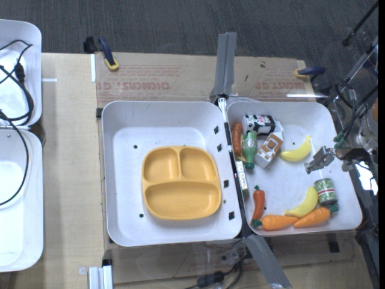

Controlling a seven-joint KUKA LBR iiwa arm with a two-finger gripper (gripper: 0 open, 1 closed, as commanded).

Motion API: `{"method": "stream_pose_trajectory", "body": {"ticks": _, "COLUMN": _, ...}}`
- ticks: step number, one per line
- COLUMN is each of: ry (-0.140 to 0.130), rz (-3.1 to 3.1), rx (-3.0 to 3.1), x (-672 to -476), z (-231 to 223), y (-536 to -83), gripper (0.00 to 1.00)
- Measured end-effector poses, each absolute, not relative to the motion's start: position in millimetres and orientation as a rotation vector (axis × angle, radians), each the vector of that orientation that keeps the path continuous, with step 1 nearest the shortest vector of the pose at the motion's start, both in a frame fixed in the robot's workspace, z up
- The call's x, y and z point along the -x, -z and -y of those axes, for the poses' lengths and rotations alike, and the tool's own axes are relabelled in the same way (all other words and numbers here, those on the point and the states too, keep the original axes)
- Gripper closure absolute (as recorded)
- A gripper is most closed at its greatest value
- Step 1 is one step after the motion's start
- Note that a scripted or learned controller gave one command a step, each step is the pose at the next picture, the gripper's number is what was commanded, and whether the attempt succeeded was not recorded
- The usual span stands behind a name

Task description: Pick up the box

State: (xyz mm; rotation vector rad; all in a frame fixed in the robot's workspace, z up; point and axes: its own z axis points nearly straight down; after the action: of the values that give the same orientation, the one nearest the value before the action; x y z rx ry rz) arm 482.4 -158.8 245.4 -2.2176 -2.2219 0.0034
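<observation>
A small orange and white box [269,150] lies in the right bin [289,179], left of centre, between a green bottle [249,150] and a yellow banana [298,152]. Just behind it lies a black and white carton [260,124]. My gripper [318,159] hangs over the right part of that bin, to the right of the banana and above a green-labelled can [325,191]. It is well apart from the box, about a banana's length to the right of it. Nothing shows in the gripper.
A brown sausage [237,138] lies by the bin's left wall. A second banana [306,203] and three carrots [280,221] lie along the front. The left bin [120,179] holds a yellow divided plate [180,182]. The arm [361,149] enters at the right edge.
</observation>
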Motion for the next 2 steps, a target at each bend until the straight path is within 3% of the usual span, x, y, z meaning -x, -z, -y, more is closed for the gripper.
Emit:
{"method": "stream_pose_trajectory", "body": {"ticks": 1, "ry": -0.004, "rz": 2.165, "rx": 2.272, "x": -495.3, "z": 107.9, "y": -178.4, "gripper": 0.0}}
{"method": "stream_pose_trajectory", "body": {"ticks": 2, "ry": -0.006, "rz": 2.162, "rx": 2.276, "x": -495.8, "z": 108.8, "y": -186.8, "gripper": 1.0}}
